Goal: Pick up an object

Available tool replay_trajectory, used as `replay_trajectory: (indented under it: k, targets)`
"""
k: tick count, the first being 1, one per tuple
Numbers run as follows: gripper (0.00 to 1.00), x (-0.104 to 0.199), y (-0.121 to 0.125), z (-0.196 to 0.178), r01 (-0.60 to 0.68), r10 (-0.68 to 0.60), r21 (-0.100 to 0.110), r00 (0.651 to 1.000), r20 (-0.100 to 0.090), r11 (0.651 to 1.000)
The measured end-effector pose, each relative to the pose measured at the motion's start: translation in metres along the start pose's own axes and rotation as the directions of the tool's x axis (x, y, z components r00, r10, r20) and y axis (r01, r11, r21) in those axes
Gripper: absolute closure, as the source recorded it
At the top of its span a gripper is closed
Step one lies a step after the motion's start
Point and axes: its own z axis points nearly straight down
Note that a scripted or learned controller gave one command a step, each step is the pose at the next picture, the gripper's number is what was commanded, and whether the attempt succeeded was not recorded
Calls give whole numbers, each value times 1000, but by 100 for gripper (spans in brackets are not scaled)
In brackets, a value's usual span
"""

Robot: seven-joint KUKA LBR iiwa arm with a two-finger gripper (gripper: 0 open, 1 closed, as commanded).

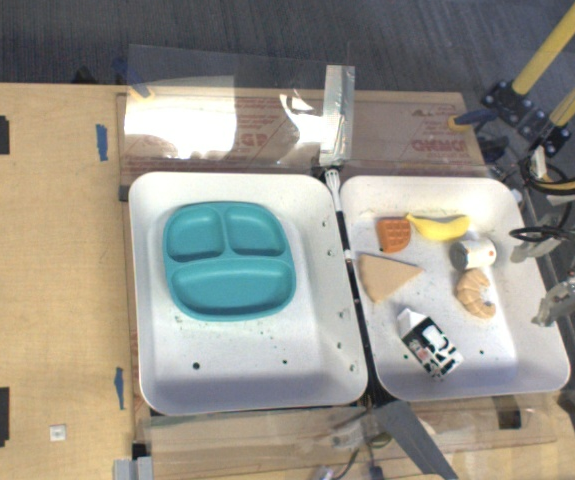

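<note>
Your right bin point(537, 353) holds a banana point(439, 227), croissant point(477, 293) and small carton point(429, 344); your left bin point(157, 368) holds a teal tray point(230, 259)

Two bins are sitting side by side on the bench point(37, 298), their inner rims touching. In the left bin point(157, 368) a divided plate point(230, 259) is lying toward the far side. In the right bin point(537, 358), a waffle piece point(394, 233) and a banana point(439, 227) are lying next to each other at the back. A wedge point(387, 276) is resting in front of the waffle piece, near the left rim. A small cylinder point(473, 254) is sitting right of the wedge, with a croissant point(476, 293) just in front of it. A small carton point(429, 345) is lying nearest the front.
</note>
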Motion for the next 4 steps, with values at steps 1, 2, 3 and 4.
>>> replay_trajectory:
  k: [1,2,3,4]
  targets:
    - [0,-10,5,125,-264,264,-1,964,-10,964]
    - [0,-43,11,174,-562,562,-8,827,28,827]
    - [100,-48,11,160,-560,560,-11,827,44,828]
    - [100,-102,114,85,-751,751,-5,661,-1,661]
